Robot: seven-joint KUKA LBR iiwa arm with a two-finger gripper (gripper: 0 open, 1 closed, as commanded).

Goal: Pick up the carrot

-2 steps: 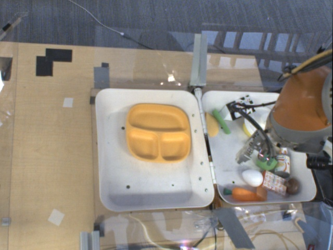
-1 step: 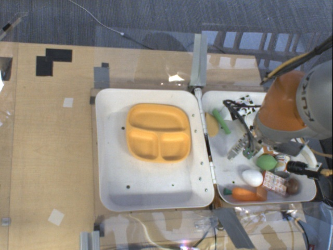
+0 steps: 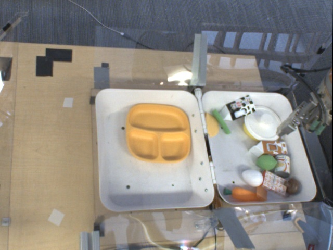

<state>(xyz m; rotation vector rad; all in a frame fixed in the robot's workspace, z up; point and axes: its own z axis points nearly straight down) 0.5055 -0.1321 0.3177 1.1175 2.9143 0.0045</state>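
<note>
Camera view: carrot (image 3: 245, 194) in right bin (image 3: 229, 155); hand (image 3: 289, 127) grip cannot tell

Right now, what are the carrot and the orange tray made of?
The carrot looks like toy plastic: smooth, evenly orange skin with a dull shine, though the view is too small to be sure. The orange tray also looks like molded plastic, matte, with rounded compartments pressed into one piece.

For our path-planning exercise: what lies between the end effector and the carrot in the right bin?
In the camera view, a line from the end effector down to the carrot crosses a green round item and a white egg.
</note>
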